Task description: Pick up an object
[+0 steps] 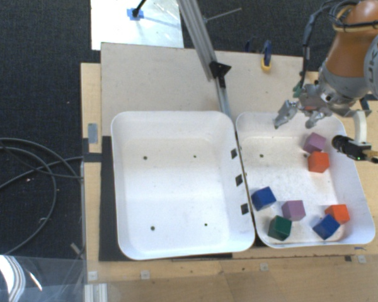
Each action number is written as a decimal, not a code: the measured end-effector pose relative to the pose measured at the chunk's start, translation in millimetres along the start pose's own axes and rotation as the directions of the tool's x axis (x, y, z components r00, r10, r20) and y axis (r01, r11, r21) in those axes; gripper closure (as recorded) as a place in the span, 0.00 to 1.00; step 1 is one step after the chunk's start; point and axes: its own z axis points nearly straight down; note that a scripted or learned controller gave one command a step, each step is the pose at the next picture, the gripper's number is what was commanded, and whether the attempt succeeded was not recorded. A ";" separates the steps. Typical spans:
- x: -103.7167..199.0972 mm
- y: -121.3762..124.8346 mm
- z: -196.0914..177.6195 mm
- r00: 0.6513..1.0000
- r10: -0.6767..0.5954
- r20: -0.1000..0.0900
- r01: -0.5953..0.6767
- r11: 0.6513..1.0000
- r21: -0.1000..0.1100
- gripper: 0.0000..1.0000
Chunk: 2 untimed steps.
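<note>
Grey metal fingers of the claw (300, 116) stand spread open above the far edge of the right bin (365, 197), with nothing between them; one finger points left over the rim and the other angles down toward the bin's right side. Just near of the claw, inside that bin, lies a pale purple block (315, 143), and touching it on the near side sits an orange-red block (319, 162). Farther toward the near end, a blue block (263, 198) lies close to the bin's left wall, a second purple block (293, 210) sits to its right, and a dark green block (280, 228) rests at the near-left corner. At the near-right corner another blue block (326, 226) touches a small orange block (339, 213). Behind the claw the arm (356, 49), grey with an orange band, rises toward the far right. The left bin (123, 168) stands beside the right one, their walls touching along the middle. Both rest on the pale worktop (157, 74), where a yellow clamp (266, 60) sits at the far edge. Black cables (25, 162) trail over the dark floor at the left.
</note>
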 end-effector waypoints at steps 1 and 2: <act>-60.0 -77.9 75.1 1.000 0.012 -0.001 -0.012 1.000 0.011 0.00; -35.3 -98.4 -7.1 1.000 0.000 0.000 0.000 1.000 -0.007 0.00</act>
